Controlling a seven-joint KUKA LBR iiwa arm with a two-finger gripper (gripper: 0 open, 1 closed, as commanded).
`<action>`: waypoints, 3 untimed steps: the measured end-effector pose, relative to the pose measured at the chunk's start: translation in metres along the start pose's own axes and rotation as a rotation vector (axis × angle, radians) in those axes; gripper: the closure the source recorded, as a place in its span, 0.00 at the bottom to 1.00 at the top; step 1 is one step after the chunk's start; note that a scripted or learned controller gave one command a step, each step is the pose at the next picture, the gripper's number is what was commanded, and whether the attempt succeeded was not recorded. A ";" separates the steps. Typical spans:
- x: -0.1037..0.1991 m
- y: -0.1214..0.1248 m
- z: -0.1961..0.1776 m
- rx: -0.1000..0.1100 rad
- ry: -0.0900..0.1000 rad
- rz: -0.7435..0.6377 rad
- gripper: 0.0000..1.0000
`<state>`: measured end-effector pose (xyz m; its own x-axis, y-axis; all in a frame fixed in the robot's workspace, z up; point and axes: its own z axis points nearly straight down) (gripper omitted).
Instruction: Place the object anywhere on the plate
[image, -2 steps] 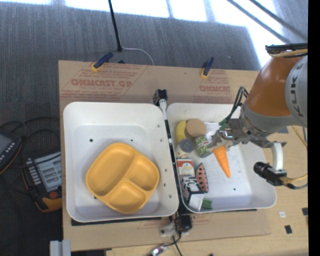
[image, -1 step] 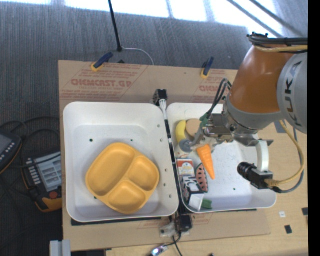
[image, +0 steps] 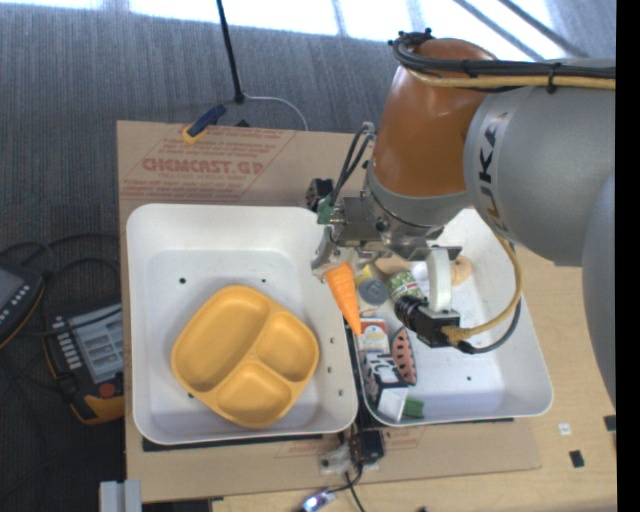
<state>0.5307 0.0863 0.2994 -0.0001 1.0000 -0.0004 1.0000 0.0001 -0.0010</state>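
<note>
The yellow plastic plate (image: 245, 352), moulded into three compartments, lies in the left shallow white bin (image: 160, 240) with nothing on it, so as far as the view shows the placing has not been done. The likely object, an orange carrot-shaped toy (image: 345, 295), sits tilted at the boundary between the two bins, its thick end up by the arm's wrist and its thin end pointing down along the dividing wall. The grey arm with its orange band reaches in from the right, and its tool (image: 350, 240) hangs just above the carrot's upper end, right at the wall between the bins. Whether the tool is clenched on the carrot or released cannot be told, since the wrist and its fittings hide the contact. The right shallow white bin (image: 510, 390) carries a clutter of small items: a green-labelled can (image: 405, 284), a red-and-white carton (image: 372, 335), a reddish slice with dark seeds (image: 403, 357) and a white block with a green piece (image: 398, 405). If the carrot is indeed in hand, what remains, in my judgement, is the carry leftward over the plate and the release; if not, the grasp itself is still to be made.
</note>
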 end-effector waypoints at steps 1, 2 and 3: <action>0.034 0.019 0.028 0.001 -0.002 0.435 1.00; 0.034 0.020 0.028 0.001 -0.002 0.436 0.00; -0.016 0.032 -0.049 -0.001 -0.002 -0.102 0.00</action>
<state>0.5630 0.0707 0.3484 -0.1020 0.9948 -0.0020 0.9948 0.1020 0.0001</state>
